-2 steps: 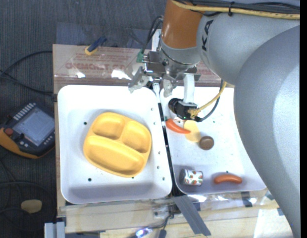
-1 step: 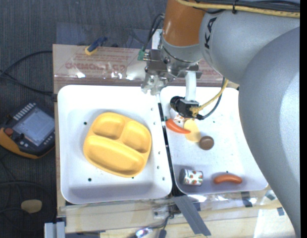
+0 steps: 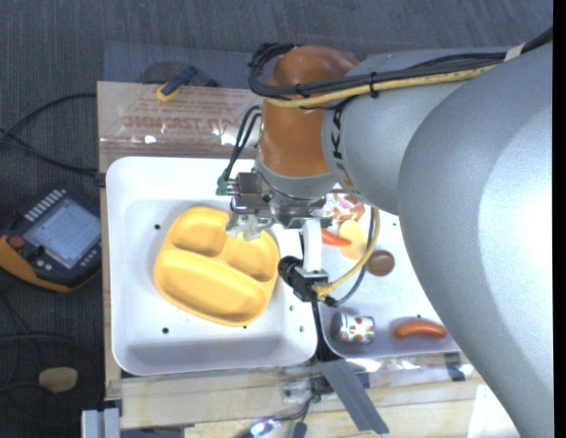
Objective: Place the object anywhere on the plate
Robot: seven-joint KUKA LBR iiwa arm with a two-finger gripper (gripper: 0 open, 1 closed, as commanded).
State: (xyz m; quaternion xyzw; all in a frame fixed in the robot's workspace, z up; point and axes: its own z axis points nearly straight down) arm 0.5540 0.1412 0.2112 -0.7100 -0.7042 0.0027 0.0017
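The arm reached in from three o'clock and its wrist hung over the upper right corner of the yellow sectioned plate [image 3: 214,265], which lay in the left white bin [image 3: 128,336]. The claw [image 3: 249,222] sat below the orange band, just at the plate's one o'clock edge, but the wrist body and cables covered most of it; whether it was released, clenched or carrying anything could not be told.

No object lay on the plate's yellow compartments that could be seen. The likely candidates rested in the right bin [image 3: 393,359], all on the far side of the divider from the plate: a small patterned cup [image 3: 356,328] at about four o'clock from the claw, an orange sausage-shaped toy [image 3: 418,329] farther out at four o'clock, a brown round piece [image 3: 381,263] at three to four o'clock, and some pale and orange items [image 3: 342,222] close at three o'clock, partly hidden by the arm.

By this reading, the step in hand was either the carry-over to the plate or a hover above it. If something was in the claw, the next move called for a short descent and a letting go over a compartment; if not, the arm would need to swing back toward three o'clock and pick again.
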